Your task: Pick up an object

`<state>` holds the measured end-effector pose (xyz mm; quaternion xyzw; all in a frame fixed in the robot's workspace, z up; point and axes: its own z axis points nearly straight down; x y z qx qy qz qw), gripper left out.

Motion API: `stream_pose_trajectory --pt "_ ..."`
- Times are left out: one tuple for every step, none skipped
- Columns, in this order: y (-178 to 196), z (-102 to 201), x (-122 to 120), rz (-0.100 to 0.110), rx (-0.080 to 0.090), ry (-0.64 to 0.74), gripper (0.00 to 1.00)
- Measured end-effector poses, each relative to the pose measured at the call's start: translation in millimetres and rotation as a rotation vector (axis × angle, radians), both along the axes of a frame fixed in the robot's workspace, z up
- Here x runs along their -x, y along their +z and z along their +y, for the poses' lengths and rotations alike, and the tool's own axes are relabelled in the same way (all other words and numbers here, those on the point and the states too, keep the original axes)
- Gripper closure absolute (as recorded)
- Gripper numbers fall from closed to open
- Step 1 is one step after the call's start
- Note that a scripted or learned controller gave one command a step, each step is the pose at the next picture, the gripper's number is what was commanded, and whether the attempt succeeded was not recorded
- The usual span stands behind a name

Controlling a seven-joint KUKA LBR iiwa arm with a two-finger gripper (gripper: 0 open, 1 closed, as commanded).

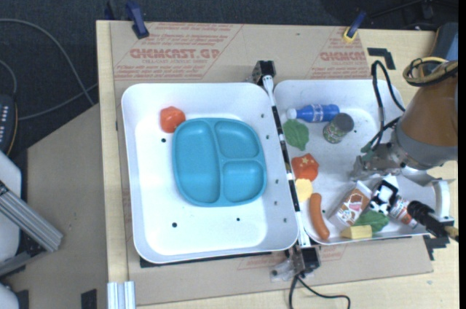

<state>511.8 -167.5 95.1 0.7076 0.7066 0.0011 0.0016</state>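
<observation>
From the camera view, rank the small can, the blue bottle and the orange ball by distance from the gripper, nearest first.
Measured from the gripper:
1. Small can, right bin, up-left of the gripper.
2. Blue bottle, right bin, near its top-left.
3. Orange ball, left bin, beside the blue tray.

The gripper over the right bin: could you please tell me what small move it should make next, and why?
Probably a short descent. The gripper sits at the right side of the right white bin, just above the brown and white snack packet and the green leafy toy, with nothing seen between its fingers. Lowering onto that cluster seems the nearest chance at a pick.
</observation>
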Motion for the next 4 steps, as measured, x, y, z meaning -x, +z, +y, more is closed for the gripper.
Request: stream_pose_trajectory --pt "89 -55 -84 -0.002 0.003 0.002 1.0" --pt "111 22 -104 0.0 0.0 0.004 1.0" --pt "110 21 -103 0.002 0.001 0.003 0.0" --pt "59 28 -98 0.006 -0.002 0.002 0.0"
